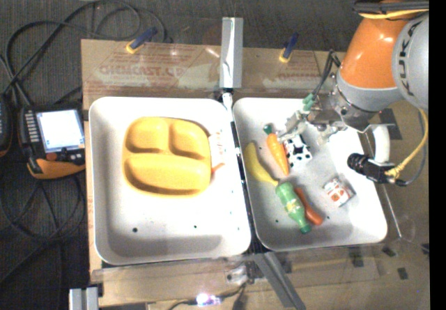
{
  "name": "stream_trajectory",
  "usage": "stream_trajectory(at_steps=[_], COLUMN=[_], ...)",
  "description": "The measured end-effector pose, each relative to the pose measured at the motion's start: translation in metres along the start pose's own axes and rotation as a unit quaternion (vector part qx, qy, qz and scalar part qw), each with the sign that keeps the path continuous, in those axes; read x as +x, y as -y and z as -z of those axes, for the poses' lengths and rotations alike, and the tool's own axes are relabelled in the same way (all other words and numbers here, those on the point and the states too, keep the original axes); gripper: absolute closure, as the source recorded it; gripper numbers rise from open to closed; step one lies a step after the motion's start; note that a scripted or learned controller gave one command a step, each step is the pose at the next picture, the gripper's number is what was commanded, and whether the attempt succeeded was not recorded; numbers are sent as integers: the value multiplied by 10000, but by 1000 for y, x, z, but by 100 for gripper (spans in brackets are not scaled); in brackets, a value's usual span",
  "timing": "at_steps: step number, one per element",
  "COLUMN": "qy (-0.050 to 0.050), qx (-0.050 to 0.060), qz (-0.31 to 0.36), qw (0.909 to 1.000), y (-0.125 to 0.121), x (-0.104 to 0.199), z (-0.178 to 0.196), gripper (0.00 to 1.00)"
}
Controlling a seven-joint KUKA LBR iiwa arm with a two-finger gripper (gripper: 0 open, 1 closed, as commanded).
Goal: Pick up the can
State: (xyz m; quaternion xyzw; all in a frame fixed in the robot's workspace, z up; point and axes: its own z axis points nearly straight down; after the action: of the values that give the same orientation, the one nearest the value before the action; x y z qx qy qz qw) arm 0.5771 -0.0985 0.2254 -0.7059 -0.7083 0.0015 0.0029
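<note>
Orange-banded arm (380, 51) rises highest toward the lens and reaches in from the right. Its gripper (312, 118) hangs over the back part of the right bin (376, 232), above a carrot (277, 152) and a black-and-white block (300, 152). Whether the gripper is open or closed: cannot tell, the head is seen from above and blurred. Nothing visible in its grasp.

Can (338, 192): taken to be the small white-and-red item lying alone, askew, on the right bin's floor. It is toward the right wall, apart from the green bottle (293, 205) and banana (256, 166). Label detail too small to read.

Step, as judged: approach, not yet over the target. The next move calls for shifting toward the bin's front right, centring over the can, then a straight descent. The clear floor around the can should help. The nearby wall may crowd one side.

Left bin (111, 232) holds a yellow divided tray (167, 155).
</note>
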Motion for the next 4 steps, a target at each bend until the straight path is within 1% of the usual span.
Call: stream_trajectory(at_steps=[1, 2, 3, 4], qy=[-2, 2, -5, -30], qx=[0, -15, -11, -17], qz=[175, 561, 554, 552], qw=[9998, 9984, 9985, 9985], y=[51, 78, 93, 79], x=[-50, -115, -91, -118], z=[-73, -73, -41, -125], gripper=[0, 0, 0, 0])
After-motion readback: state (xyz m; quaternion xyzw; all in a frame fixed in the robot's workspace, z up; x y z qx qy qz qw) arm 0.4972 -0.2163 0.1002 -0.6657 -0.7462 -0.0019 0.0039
